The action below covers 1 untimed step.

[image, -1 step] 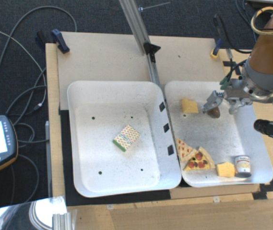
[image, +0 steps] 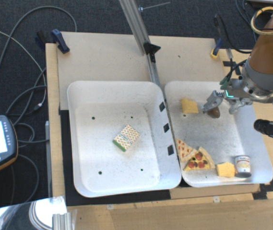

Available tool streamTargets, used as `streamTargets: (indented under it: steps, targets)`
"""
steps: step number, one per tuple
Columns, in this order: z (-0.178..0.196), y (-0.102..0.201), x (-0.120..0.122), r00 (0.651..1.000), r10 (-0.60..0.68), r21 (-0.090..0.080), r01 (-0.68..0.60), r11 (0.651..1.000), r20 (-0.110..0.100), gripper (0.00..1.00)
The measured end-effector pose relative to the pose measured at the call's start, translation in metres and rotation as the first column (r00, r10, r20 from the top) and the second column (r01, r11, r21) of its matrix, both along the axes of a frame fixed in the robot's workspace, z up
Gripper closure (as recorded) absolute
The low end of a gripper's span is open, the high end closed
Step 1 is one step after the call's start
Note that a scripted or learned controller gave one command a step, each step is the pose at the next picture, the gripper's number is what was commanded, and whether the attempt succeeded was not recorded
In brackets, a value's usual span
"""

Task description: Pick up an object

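A wooden bench on dark carpet carries two white bins. The right bin holds everything of interest: the gripper hovers over its far end, fingers spread, grasping nothing. A small brown object lies beneath it, a yellow block just left, pizza slices nearer.

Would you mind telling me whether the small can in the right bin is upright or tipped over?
Upright: the small can shows its round top face above its labelled side, near the right bin's front corner, beside a yellow block.
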State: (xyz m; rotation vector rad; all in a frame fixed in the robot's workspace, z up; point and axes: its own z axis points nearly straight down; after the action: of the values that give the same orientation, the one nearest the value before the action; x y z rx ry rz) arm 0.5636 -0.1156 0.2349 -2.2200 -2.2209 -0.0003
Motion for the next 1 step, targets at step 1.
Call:
streamTargets:
  steps: [1]
  targets:
    - [-0.0601,-0.0061,-0.0050,1.000,-0.001,0.001,0.001,1.000,-0.007,0.00]
